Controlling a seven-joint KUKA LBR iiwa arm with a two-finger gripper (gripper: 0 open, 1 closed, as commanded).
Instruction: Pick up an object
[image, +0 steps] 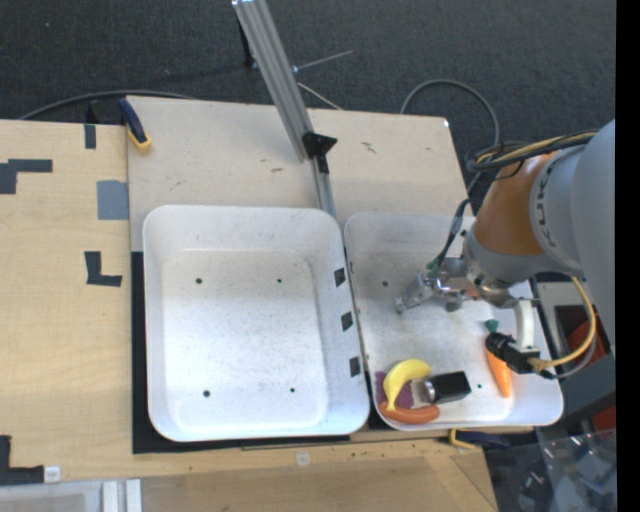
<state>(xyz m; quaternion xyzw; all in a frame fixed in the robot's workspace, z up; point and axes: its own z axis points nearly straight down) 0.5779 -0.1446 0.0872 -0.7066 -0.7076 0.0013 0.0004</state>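
Several candidates lay in right bin (372, 250), near front edge: yellow banana (404, 376), black block (450, 385), orange carrot (501, 378). Banana judged light, smooth; grasp mid-body. Tool (412, 299) hovered above bin floor, empty, jaws apparently slightly parted.

No legible text, label, brand, number or sign anywhere.

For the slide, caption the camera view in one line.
KUKA arm's gripper above the right bin, away from the banana in its near corner.
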